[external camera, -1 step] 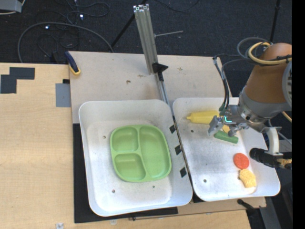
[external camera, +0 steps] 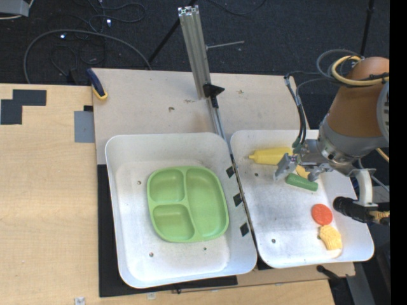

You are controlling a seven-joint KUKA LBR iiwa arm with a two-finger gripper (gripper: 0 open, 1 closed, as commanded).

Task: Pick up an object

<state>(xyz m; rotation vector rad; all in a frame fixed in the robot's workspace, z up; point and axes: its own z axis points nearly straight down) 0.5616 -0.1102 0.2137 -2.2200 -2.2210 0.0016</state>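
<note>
My gripper (external camera: 299, 169) hangs low over the back of the right bin (external camera: 280, 246), open, with nothing held between its fingers. One silver finger (external camera: 285, 168) points down just right of a yellow banana-shaped toy (external camera: 268, 155). A green stick-shaped toy (external camera: 301, 183) lies right below the gripper, partly covered by it. Further toward the front of the bin lie an orange-red round toy (external camera: 322, 214) and a yellow corn-like toy (external camera: 330, 237).
The left bin (external camera: 127, 246) holds a green divided plate (external camera: 188, 203). A metal post (external camera: 196, 53) stands behind the bins. The arm's grey and orange body (external camera: 359, 116) hangs over the right bin's back right corner.
</note>
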